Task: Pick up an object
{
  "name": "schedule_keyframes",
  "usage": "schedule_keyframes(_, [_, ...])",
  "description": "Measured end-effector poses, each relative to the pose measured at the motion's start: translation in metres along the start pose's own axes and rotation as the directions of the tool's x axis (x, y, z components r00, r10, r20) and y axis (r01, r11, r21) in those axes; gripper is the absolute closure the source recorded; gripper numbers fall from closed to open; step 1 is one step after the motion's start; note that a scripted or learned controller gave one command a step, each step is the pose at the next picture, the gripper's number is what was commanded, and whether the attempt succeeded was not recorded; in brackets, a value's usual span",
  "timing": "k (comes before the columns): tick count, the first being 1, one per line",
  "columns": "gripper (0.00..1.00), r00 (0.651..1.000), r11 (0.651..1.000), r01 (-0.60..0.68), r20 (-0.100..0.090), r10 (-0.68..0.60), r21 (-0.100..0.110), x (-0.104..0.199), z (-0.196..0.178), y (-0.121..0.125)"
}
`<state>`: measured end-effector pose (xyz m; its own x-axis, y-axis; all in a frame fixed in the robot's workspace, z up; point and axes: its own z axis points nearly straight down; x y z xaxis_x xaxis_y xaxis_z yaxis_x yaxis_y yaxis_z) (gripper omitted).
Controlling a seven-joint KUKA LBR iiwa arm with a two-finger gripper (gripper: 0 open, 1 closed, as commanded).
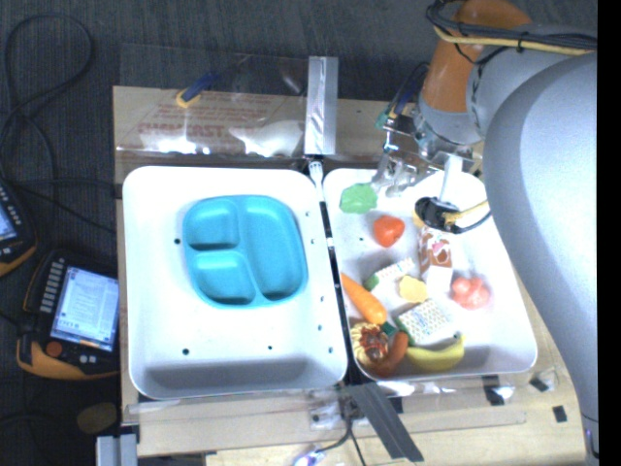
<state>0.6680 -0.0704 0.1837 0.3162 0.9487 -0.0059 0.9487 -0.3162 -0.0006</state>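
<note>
Pincer (396, 176) hangs over the far end of the right bin (514, 333), just beside a green piece (358, 198); whether its fingers are apart or together I cannot tell. A red tomato (389, 229) lies near it, a carrot (363, 300) and banana (434, 358) nearer the front. What looks like a blue tray (243, 249) sits in the left bin (155, 348).

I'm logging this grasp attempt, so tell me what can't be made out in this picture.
- hand: in the camera view, too small and blurred at the right bin's far edge to tell whether it is open or shut, or touches the green piece.
- Items in the near pile around the banana: overlapping and too small to identify.
</note>
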Motion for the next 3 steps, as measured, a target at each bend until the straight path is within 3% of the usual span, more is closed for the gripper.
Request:
schedule_keyframes(1, [1.00, 0.893, 0.893, -0.449, 0.001, 0.449, 0.001, 0.037, 0.000, -0.013])
schedule_keyframes(2, [1.00, 0.689, 0.689, -0.725, 0.000, 0.725, 0.001, 0.027, -0.129, -0.083])
schedule_keyframes(3, [1.00, 0.521, 0.521, -0.853, 0.002, 0.853, 0.006, 0.100, -0.032, -0.079])
